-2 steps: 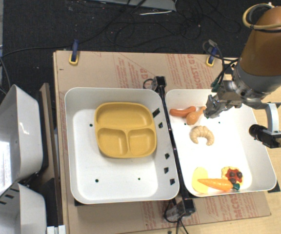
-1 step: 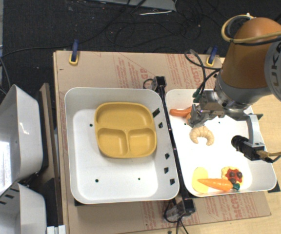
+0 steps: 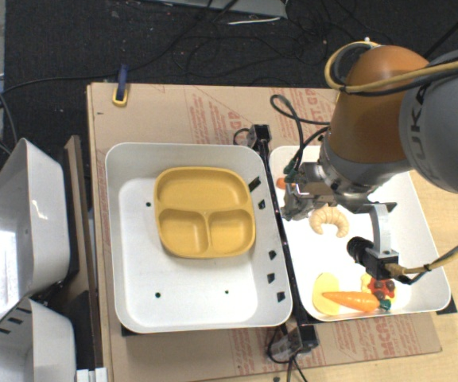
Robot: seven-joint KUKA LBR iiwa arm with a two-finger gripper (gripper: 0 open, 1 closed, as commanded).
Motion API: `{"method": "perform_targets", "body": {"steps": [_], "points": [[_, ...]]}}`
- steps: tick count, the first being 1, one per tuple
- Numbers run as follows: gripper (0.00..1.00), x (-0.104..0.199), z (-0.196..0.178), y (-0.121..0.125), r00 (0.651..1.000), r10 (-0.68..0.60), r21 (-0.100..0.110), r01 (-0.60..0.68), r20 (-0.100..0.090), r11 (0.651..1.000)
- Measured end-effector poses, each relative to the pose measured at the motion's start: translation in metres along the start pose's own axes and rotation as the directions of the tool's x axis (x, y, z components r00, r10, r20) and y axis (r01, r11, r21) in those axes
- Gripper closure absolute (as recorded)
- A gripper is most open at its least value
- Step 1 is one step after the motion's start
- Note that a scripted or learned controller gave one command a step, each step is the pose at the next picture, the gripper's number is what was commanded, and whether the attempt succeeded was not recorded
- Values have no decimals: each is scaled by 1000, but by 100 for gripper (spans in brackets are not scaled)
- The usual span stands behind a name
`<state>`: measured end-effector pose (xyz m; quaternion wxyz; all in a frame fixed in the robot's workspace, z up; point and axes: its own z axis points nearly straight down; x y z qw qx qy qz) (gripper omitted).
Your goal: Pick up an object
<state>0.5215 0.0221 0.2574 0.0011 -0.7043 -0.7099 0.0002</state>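
My gripper (image 3: 299, 196) hangs low over the left side of the right bin (image 3: 424, 237), close to the divider between the bins. The grey arm with its orange band covers the bin's upper part. A pale croissant-shaped piece (image 3: 330, 222) lies just to the right of and below the gripper, and I cannot tell whether they touch. An orange carrot (image 3: 350, 299) rests on a yellow flat piece (image 3: 324, 289) at the bin's front. A small red and green item (image 3: 385, 289) sits by the carrot's right end.
A yellow divided plate (image 3: 205, 211) lies in the left bin (image 3: 133, 293). A small orange bit (image 3: 281, 183) shows at the right bin's left wall. Two more white bins (image 3: 22, 213) stand off the bench at far left.
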Motion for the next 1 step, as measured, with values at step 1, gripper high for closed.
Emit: {"method": "perform_targets", "body": {"steps": [1], "points": [[100,45,23,-5,1000,1,2,-1,0,1000]]}}
